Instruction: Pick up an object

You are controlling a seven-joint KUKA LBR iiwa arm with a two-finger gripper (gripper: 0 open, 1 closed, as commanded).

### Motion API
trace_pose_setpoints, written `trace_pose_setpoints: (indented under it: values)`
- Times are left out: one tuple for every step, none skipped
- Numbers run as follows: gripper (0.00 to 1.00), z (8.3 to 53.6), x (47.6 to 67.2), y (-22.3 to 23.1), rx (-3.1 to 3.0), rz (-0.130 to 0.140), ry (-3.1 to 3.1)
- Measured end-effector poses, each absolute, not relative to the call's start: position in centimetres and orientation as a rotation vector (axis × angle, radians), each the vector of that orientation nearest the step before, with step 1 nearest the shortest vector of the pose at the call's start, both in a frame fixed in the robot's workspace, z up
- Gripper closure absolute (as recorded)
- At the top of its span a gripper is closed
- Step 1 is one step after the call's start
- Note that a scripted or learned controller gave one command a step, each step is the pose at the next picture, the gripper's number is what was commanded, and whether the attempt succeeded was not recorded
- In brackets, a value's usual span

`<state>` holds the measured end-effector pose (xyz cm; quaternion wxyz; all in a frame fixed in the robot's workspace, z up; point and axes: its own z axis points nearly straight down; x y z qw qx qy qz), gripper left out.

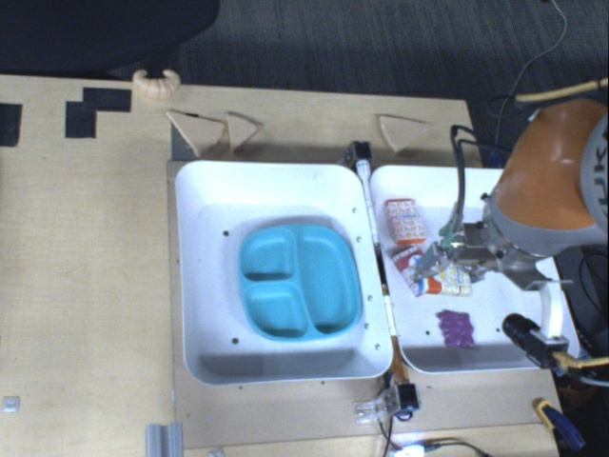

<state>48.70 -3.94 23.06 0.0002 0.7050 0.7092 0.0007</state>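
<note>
One fixed camera above my bench, looking down at a slant.

It sits high enough to take in both white bins side by side, the left bin (205,284) holding a blue divided tray (300,279) and the right bin (495,346) under my wrist, plus the wooden bench top (86,255) and a strip of dark floor (381,27) along the top edge; my arm (561,179) enters from the right.

Your arm (557,174) comes in from the right, orange band up top, wrist bent down and leftward. Your gripper (440,253) sits low, pointing left, its fingertips hard to read.
</note>
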Motion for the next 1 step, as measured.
trace_pose_setpoints:
  values:
    - [1.0,22.24,48.74,-1.2,2.215,0.003,2.228]
